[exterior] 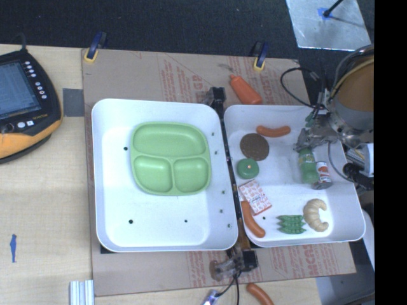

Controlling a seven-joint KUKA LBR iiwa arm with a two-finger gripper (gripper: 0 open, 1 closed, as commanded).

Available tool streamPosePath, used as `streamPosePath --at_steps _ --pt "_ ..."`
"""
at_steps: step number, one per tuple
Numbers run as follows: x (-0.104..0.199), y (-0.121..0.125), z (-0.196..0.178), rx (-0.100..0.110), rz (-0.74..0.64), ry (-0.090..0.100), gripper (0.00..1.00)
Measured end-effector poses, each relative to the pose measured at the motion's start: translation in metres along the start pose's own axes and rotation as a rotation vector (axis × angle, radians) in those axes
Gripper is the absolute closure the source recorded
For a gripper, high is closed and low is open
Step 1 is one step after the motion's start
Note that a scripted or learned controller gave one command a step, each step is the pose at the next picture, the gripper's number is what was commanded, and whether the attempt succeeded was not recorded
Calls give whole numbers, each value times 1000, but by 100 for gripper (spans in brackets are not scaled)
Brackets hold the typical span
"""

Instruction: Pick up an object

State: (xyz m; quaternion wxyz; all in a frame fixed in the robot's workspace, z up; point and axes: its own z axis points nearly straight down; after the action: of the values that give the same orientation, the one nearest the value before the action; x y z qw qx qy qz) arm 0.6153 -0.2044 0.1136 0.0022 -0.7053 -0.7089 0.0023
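Note:
The right bin [343, 234] holds several small items. They include a red sausage [273, 131], a brown patty [254, 146], a green round piece [247, 168] and a red-and-white packet [255, 196]. Along the front lie an orange sausage [252, 220], a green pea pod [290, 223] and a croissant [317, 213]. A green bottle [308, 170] lies beside a red-and-white can [323, 174] near the right wall. My gripper [310, 140] hangs at the right bin's back right, just over the bottle's far end.
The left bin [108, 221] holds a green divided plate [170, 157]. An orange carrot [245, 89] lies behind the bins and another sausage [261, 292] in front of them. A teach pendant [25, 100] sits at far left.

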Motion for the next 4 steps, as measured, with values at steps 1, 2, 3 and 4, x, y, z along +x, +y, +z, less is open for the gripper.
streamPosePath --at_steps 1,2,3,4 --pt "-6 -74 23 0 -1 3 0" --pt "-6 -135 21 -15 -2 -2 0" --pt "-6 -135 11 -16 -8 -4 100" --pt "84 -138 -83 -6 -4 0 100"
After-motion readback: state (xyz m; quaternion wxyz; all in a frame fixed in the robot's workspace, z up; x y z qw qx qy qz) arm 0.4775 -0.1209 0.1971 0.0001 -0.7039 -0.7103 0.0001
